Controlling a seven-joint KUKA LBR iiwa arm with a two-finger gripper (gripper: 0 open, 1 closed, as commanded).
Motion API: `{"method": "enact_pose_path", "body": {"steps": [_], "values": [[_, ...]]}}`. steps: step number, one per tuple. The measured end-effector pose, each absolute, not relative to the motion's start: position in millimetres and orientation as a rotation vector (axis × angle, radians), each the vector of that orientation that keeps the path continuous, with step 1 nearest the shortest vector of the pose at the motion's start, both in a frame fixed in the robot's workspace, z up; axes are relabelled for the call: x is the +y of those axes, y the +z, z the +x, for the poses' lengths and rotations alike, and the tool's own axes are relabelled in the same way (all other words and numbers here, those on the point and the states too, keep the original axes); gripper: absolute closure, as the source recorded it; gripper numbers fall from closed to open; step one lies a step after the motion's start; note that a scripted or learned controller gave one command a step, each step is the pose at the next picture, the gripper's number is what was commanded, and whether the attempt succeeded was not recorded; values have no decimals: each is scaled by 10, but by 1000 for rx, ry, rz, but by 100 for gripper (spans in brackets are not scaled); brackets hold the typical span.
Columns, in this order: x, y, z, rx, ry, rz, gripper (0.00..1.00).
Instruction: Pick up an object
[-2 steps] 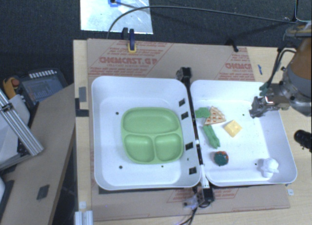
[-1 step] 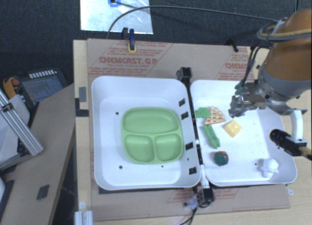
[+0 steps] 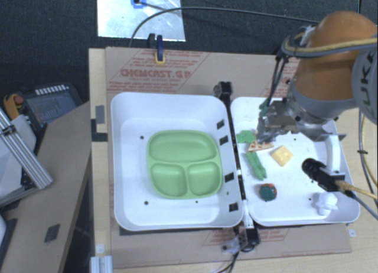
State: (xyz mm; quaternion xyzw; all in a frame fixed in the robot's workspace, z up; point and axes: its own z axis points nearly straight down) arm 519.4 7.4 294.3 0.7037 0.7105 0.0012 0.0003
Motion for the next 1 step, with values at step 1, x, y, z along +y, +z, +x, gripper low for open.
{"method": "enact_pose_path", "body": {"steps": [1], "values": [[636, 2878, 5172, 2233, 3, 2211, 100]]}}
